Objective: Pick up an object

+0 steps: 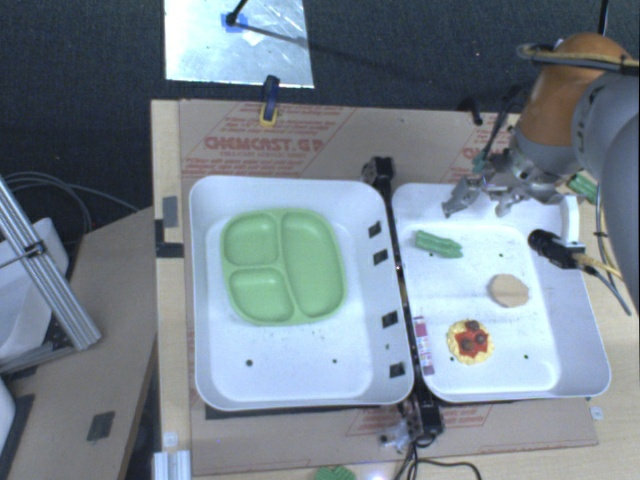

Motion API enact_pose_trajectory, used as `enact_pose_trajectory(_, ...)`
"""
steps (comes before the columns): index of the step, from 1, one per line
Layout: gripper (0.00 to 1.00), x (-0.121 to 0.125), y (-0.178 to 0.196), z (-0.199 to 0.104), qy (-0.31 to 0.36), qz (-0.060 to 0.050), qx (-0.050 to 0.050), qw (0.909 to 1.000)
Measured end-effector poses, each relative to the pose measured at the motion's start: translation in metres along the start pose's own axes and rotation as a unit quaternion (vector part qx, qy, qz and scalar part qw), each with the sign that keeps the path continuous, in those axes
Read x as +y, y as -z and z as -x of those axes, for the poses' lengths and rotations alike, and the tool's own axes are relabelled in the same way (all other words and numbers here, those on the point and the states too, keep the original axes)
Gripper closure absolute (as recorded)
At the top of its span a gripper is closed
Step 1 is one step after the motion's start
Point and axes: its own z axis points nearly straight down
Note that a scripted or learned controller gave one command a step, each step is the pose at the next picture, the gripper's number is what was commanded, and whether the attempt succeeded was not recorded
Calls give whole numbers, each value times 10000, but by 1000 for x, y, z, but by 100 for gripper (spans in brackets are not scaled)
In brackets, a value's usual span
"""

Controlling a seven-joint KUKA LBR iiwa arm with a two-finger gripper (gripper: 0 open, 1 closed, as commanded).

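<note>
Three small things lie in the right bin (pixel 575 368): a green pod-shaped piece (pixel 438 243) near its upper left, a tan round piece (pixel 509 290) at mid-right, and a little pizza-like disc (pixel 470 341) with red topping toward the front. My gripper (pixel 478 204) hangs over the bin's far edge, above and to the right of the green piece. Its two fingers are spread apart, open, with nothing between them.
The left bin (pixel 210 368) holds a light green divided plate (pixel 283 266). A black hinge strip (pixel 395 298) runs between the two bins. The arm (pixel 570 98) comes in from the upper right.
</note>
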Motion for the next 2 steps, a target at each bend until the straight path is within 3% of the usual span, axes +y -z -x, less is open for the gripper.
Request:
enact_pose_trajectory(1, 0, -105, -57, 15, -46, -81, 12, 10000)
enact_pose_trajectory(2, 0, -23, -55, 11, 25, -74, 1, 10000)
